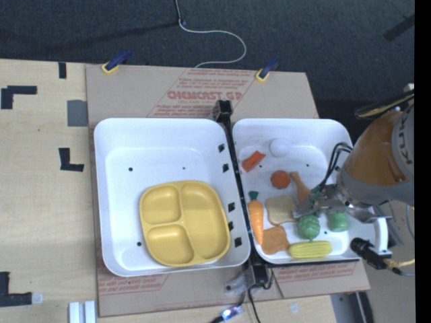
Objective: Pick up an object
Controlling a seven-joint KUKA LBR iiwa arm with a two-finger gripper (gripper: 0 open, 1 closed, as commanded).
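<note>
The right bin holds several toy foods: a carrot, a toast slice, an orange-brown piece, a corn cob, a green round vegetable, a red tomato, a red wedge, a white ball and a brown stick. My gripper reaches in from the right and hangs low over the green vegetable and a green cup-like piece. Nothing shows clearly between its fingers.
The left bin carries a yellow divided plate. A black divider clamp sits between the bins. Both bins rest on a cardboard sheet. A white cable trails behind it.
</note>
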